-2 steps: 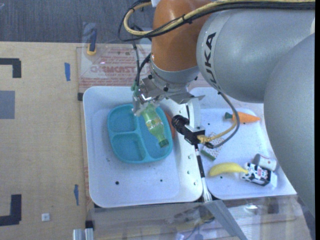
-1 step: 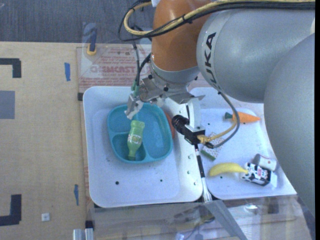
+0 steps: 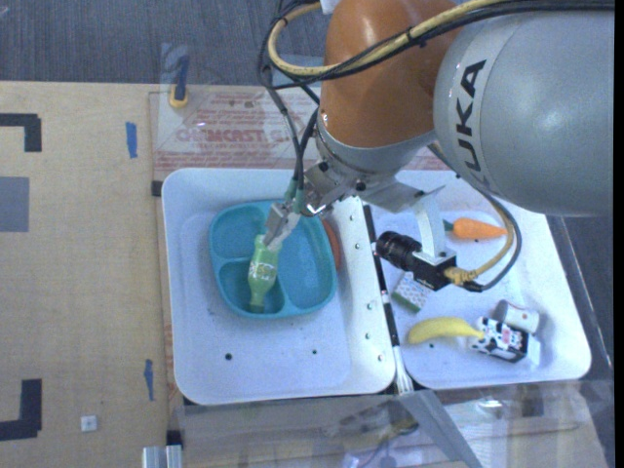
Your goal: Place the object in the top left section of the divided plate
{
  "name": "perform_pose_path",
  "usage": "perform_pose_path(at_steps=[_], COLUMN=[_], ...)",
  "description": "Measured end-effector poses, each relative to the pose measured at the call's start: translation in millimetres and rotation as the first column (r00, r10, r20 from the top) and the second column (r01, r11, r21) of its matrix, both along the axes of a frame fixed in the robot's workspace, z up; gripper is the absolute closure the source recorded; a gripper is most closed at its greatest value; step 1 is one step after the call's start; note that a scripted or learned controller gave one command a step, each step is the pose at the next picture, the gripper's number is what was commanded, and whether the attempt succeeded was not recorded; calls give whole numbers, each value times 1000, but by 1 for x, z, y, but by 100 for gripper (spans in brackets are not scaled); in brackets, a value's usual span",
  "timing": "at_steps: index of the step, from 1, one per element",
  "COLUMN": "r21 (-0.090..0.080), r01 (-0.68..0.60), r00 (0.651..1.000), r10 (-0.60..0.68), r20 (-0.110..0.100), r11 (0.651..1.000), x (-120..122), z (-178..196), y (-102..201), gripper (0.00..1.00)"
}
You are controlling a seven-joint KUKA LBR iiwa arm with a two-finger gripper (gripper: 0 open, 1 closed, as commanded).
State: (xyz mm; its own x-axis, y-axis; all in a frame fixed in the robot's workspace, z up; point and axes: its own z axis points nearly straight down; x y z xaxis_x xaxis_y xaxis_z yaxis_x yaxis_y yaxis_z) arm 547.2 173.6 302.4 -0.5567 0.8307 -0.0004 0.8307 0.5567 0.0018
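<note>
A blue divided plate point(image 3: 310, 271) lies in the left white bin point(image 3: 283, 359). A green bottle point(image 3: 261, 273) with a pale label hangs tilted over the plate's middle, its base above the ridge between the sections. My gripper point(image 3: 277, 230) reaches down from the upper right and is shut on the green bottle's neck, with the grey fingers point(image 3: 284, 216) pinching its top end. The plate's top left section point(image 3: 234, 234) is bare blue. The big grey and orange arm hides the bins' far side.
The right bin point(image 3: 565, 349) holds a carrot point(image 3: 479, 229), a banana point(image 3: 442, 331), a small white, black and red toy point(image 3: 507, 335) and a green card point(image 3: 413, 295). A thin red-orange sliver point(image 3: 336, 249) shows by the plate's right rim. Bare bin floor lies in front of the plate.
</note>
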Motion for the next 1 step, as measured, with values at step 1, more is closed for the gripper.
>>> perform_pose_path(at_steps=[1], r21=[0], r01=[23], r00=[1000], r10=[-23], r20=[-3], r11=[1000], x=[-68], z=[-152], y=[28], gripper=[0])
